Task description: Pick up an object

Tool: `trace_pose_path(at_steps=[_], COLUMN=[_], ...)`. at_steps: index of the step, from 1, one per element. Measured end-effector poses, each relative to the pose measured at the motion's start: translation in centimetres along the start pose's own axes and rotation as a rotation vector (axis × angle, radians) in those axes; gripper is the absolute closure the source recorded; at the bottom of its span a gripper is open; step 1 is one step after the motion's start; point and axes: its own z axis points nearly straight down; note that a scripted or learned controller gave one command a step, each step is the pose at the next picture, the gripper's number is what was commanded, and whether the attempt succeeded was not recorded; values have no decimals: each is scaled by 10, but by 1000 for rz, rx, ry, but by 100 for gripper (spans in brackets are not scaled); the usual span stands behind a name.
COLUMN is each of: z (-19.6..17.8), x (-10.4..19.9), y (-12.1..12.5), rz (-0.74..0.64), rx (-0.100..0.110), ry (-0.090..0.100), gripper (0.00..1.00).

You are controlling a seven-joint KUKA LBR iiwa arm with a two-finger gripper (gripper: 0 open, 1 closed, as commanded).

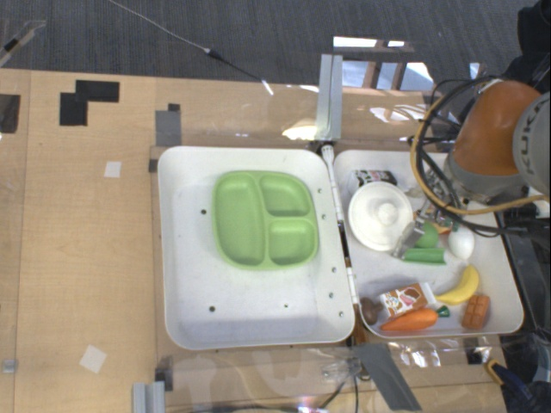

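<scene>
The right bin (508, 317) holds several small items. A white bowl (379, 215) sits at its back left, with a dark-labelled can (375, 177) behind it. A green block (428, 253) and a white egg (461, 244) lie in the middle. Along the front lie a yellow banana (459, 287), an orange carrot (410, 321), a small juice carton (403, 299) and a brown-orange piece (475, 311). My gripper (411, 239) is low in this bin, between the bowl's right rim and the green block. The orange-banded wrist (491, 136) hangs above it.
A green divided plate (264, 218) lies in the left bin (185, 308). A raised divider (340, 231) separates the two bins. Black cables (428, 166) loop beside the wrist over the right bin's back. A metal post (331, 97) stands behind the bins.
</scene>
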Motion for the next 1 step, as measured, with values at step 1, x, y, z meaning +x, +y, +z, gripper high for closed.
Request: trace_pose_path(at_steps=[1], z=[-14], x=[-3], y=[0], rz=[-4], rx=[0], ry=[-14], gripper=[100])
